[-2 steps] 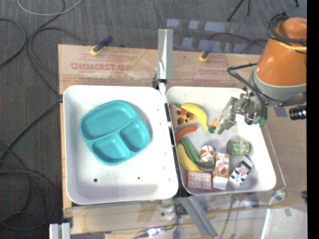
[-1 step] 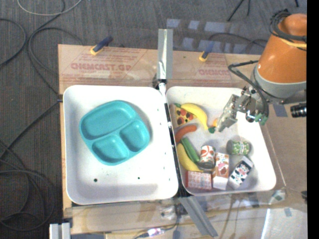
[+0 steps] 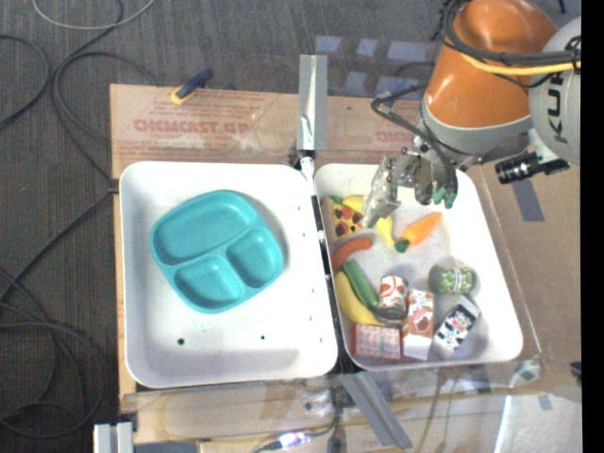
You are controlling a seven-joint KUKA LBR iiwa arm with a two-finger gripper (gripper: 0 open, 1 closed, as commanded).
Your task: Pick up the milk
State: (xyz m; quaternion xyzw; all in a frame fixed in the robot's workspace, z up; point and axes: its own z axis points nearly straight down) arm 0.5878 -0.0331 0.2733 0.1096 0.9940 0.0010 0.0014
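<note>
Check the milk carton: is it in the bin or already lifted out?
In the bin. The milk carton lies tipped on the right bin's floor near its front corner, apart from the gripper at the far end.

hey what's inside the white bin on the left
The left bin holds one thing: a turquoise divided plate with three compartments, lying flat, nothing in them. The bin's floor directly under the plate is covered, so anything beneath it cannot be seen.

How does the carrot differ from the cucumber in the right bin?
The carrot is orange and lies by itself near the bin's far end; the cucumber is dark green and lies mid-bin against the banana. The carrot looks shorter. Both lie flat at a slant.
</note>
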